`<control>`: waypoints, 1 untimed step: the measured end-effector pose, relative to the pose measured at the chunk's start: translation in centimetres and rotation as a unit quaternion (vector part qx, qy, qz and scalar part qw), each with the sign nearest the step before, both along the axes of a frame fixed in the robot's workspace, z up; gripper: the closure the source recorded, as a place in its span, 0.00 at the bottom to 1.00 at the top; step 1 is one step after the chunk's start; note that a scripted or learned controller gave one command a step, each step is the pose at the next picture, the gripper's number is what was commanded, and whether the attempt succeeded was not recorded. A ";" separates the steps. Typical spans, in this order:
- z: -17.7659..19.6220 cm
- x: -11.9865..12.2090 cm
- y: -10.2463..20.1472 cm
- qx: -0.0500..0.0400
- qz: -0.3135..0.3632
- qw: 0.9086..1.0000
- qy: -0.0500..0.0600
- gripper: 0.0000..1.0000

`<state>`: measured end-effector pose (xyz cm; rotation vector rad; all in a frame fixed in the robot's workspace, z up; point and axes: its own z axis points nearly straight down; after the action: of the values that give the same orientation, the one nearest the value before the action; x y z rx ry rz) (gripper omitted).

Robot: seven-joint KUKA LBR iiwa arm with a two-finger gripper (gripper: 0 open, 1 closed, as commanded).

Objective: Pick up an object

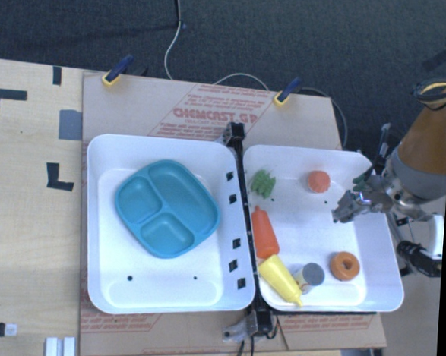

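My claw (348, 207) hangs over the right-hand edge of the right bin (371, 245), and from this slanted view I cannot tell whether it is parted or clenched; nothing shows gripped in it. The nearest candidates are the orange ball (319, 181), just up and left of my claw, and the brown ring (345, 266), below it near the bin's front right corner.

The risks, as I judge them: the ball is round and could roll off if I come down off-centre, and the ring lies flat and low, so I could scrape the bin floor or close on air through its hole. I am also close to the bin's right wall, and a descent from here could clip the rim.

Further left things crowd together. The carrot (264, 233) lies along the divider between the bins, touching the yellow cone (280, 279) at its lower end, and a small grey disc (312, 275) sits just beside the cone. Reaching for any one of these may nudge the others. A green leafy piece (264, 183) lies alone near the divider's upper end.

The left bin (99, 203) holds a blue sectioned plate (167, 207), well apart from me. Both bins rest on a cardboard sheet (212, 116) clamped to the counter (22, 220)
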<state>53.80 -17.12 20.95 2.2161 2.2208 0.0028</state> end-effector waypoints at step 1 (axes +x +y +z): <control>1.0 1.1 5.3 0.002 0.002 1.000 0.002 1.00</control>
<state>54.92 -11.86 21.91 2.2142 2.2298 0.0025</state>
